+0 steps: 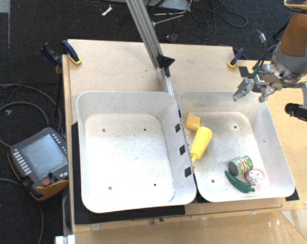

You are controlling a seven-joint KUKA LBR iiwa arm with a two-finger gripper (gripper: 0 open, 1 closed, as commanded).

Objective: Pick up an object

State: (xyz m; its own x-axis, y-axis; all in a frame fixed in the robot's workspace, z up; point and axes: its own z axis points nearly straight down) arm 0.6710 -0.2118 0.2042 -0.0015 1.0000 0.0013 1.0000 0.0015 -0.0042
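— So, where do things stand?

— Biggest first: the bench (143,67) fills the middle of the frame, with the left bin (92,105) and the right bin (268,121) side by side on it. My gripper (251,93) hangs at the upper right, over the far rim of the right bin. Its fingers are spread apart with nothing between them.

— And what is there to pick?

— All of it lies in the right bin. A yellow bottle (200,142) lies tilted against the bin's left wall, with a small yellow block (193,121) just above it, touching or nearly so — I cannot tell which. Toward the lower right sit a green can (241,165), a white-and-red ball (255,176) just beside it, and a dark green curved piece (239,182) below them.

— What could go wrong?

— I judge the lower-right cluster risky — things packed that close could let a finger land on a neighbour and knock the target away. The bottle lies hard by the wall, so a finger may strike the rim. The can and ball look round and could roll out as I close.
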